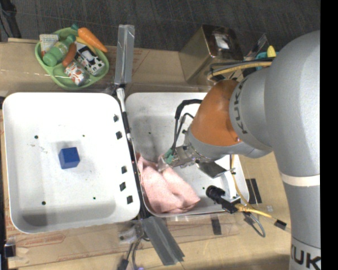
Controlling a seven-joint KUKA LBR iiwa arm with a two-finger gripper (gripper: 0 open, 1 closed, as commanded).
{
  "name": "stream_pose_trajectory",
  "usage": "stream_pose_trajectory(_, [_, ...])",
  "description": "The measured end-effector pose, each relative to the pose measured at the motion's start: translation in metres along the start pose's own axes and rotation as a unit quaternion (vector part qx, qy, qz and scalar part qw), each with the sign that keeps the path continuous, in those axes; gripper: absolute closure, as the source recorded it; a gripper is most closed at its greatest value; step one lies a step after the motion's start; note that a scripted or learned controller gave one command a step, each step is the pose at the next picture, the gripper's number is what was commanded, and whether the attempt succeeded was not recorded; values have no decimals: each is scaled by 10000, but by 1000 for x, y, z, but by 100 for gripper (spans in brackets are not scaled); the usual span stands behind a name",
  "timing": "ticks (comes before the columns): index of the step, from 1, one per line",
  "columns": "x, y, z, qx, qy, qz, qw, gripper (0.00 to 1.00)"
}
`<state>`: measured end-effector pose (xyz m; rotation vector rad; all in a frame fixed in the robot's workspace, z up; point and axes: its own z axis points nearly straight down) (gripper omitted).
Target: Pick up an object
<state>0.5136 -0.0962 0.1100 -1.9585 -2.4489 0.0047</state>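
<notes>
Black lettering "KU" is showing on the grey arm (281, 111) just beside the orange band (214, 117), and again low on the arm's column at the lower right edge of the view; the rest of each word is running out of sight. Packets in the green bowl (72, 58) far up and left of the tool carry print too small to read.

The arm is reaching in from the right and bending down over the right bin (152, 108), its orange band facing the camera. The gripper (172, 157) is hanging low at the wrist's left side, just above the upper edge of a pink cloth (166, 189). The wrist is hiding its fingers, so whether they are open, shut or pinching anything cannot be told.

The pink cloth is lying bunched directly below the tool, pressed toward the bin's lower left corner and near wall. A blue cube (69, 157) is sitting well to the tool's left, alone in the left bin (22, 117), clear of every wall.

Bare bin floor is lying open above and to the left of the tool, up to the divider where the two bins meet. To the tool's right the arm's own bulk and black and yellow cables (236, 204) are crowding the space. The bowl, holding toy carrots (90, 37) and packets, is standing on the bench (17, 55) beyond the left bin's far rim.
</notes>
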Motion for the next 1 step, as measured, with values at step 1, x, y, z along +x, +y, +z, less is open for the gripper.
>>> stream_pose_trajectory(1, [0,0,0,-1,-1,0,10000,0])
